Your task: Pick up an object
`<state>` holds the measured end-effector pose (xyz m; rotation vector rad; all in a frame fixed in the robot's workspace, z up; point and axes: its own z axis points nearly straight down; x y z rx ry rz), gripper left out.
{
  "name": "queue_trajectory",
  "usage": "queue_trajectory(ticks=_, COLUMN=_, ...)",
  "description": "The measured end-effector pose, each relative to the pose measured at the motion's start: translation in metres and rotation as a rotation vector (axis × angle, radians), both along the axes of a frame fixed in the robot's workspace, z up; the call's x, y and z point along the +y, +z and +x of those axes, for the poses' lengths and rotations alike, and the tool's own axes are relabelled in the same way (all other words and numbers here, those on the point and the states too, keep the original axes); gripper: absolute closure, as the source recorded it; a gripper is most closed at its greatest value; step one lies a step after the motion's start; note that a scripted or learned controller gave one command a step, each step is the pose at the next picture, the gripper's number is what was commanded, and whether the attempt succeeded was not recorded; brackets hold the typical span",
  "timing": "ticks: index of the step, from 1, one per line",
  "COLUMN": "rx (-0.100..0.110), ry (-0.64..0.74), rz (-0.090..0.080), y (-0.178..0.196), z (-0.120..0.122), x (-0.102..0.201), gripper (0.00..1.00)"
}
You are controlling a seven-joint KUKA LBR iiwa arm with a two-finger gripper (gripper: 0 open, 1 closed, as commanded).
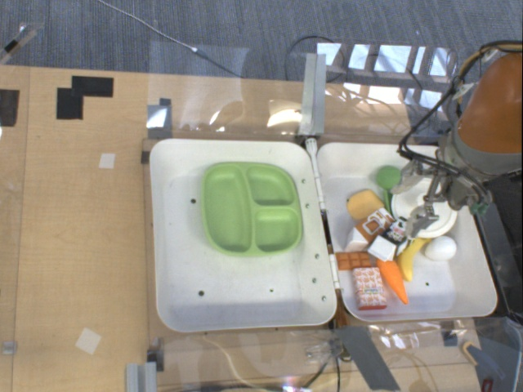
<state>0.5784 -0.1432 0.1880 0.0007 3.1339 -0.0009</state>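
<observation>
My gripper (438,206) hangs over the right bin (474,296), above a white dish (414,199) near the bin's right side. Its fingers stand apart, open, with nothing between them. Below and left of it lie a yellow banana (411,256), a white egg (442,248), a small printed box (378,222), a white block (382,249) and an orange carrot (395,281). Further left are a tan bread-like piece (364,202), a green round piece (388,175), a brown waffle-like bar (354,260) and a pink carton (369,289).
The left bin (176,292) holds a green divided plate (251,207). A raised divider (320,219) runs between the two bins. Black cables (429,117) trail from the arm's wrist over the right bin's far edge. Wooden bench (73,243) lies to the left.
</observation>
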Motion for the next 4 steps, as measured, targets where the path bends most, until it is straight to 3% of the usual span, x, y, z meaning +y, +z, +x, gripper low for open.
queue_trajectory(ticks=1, rx=-0.037, ry=0.097, rz=-0.008, y=-0.07, z=0.061, x=0.028, gripper=0.0)
queue_trajectory(ticks=2, rx=-0.013, ry=0.034, rz=0.0, y=-0.096, z=0.047, x=0.063, gripper=0.0)
queue_trajectory(ticks=3, rx=-0.01, ry=0.156, rz=-0.003, y=-0.097, z=-0.009, x=0.015, gripper=0.0)
queue_trajectory(ticks=4, rx=0.021, ry=-0.247, rz=0.004, y=-0.099, z=0.09, x=-0.042, gripper=0.0)
